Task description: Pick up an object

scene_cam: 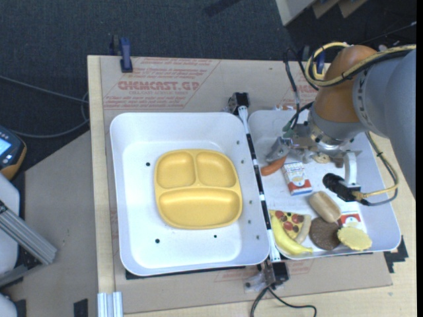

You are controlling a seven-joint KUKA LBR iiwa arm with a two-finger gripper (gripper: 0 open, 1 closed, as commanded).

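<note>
Camera view: jaws (291, 147) above carrot (272, 167).

Arm (386, 88) — one unit, broad rounded casing in smooth matte grey, thick as a pipe. Orange band (344, 78) — glossy, bulbous, set just above the wrist, with a soft highlight on its upper curve. Wrist flange (330, 127) — grey and round, narrower than the casing above it. Yellow cable (316, 63) — thin, looped beside the orange band; a second yellow run (377, 193) trails lower down to a black connector (340, 187). Dark thin wires (295, 114) — hanging by the wrist. Claw (301, 147) — small metal and black parts, details too fine to tell, with a pale upright bracket (351, 169) alongside.
</note>
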